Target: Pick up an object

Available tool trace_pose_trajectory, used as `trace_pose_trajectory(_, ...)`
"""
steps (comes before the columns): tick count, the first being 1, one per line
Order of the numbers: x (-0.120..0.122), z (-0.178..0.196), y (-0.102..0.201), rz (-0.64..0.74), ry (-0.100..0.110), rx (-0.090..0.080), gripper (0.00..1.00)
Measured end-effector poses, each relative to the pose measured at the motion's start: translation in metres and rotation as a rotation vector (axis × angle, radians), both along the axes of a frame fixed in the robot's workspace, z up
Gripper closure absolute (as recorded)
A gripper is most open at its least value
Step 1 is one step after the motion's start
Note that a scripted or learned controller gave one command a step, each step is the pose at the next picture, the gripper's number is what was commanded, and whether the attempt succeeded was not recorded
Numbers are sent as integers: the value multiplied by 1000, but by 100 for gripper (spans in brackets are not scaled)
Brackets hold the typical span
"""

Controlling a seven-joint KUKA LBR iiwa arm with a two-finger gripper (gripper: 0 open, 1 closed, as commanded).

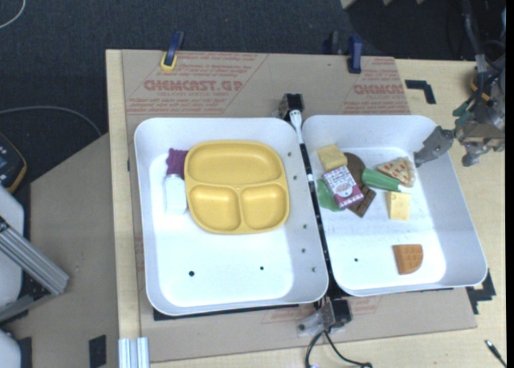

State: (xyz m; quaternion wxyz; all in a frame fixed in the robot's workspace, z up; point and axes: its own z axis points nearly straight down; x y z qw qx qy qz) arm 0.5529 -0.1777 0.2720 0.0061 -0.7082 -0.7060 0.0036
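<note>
While the left bin point(152, 222) holds a smooth yellow compartment plate point(237, 186), the toy food lies clustered in the right bin point(454, 238). The ridged pizza wedge point(397, 171) sits just left of the end effector point(427, 148) (fingers spread, gripping nothing), its long axis roughly left-right.

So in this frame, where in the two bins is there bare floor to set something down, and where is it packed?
Left bin: bare floor in front of the yellow tray. Right bin: free front-left stretch beside the waffle piece. Crowded: the back of the right bin, where the pizza slice, cheese blocks and snack packet cluster, with the gripper at its back right rim.
</note>
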Motion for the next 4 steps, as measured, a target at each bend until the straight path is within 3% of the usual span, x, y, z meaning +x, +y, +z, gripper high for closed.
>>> trace_pose_trajectory(1,2,7,0,3,-12,-3,0)
trace_pose_trajectory(4,7,-125,1,3,-8,-1,0)
